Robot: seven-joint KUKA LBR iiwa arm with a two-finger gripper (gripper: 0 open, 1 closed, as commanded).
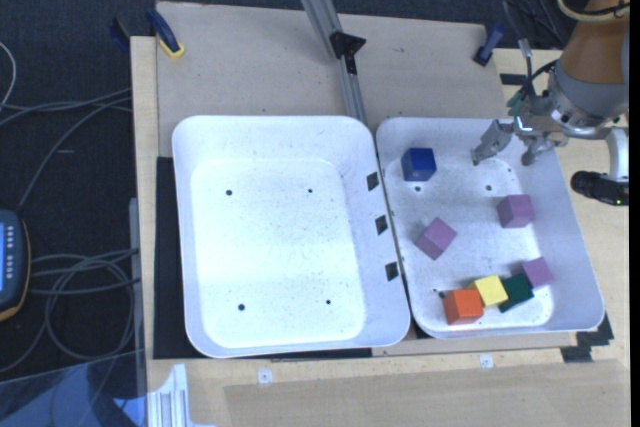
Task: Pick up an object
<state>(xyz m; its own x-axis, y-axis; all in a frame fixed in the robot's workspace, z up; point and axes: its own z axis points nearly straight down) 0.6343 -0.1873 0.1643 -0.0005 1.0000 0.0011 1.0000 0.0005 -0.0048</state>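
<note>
Blue cube (419, 164) (right bin (570, 245)) lies near parted fingers (487, 145).

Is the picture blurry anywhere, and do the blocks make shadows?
In the camera view the gripper looks a little soft, while the blue block is sharper; it casts a small dark shadow on the right bin. The light is even, with no strong glare on the left bin.
</note>
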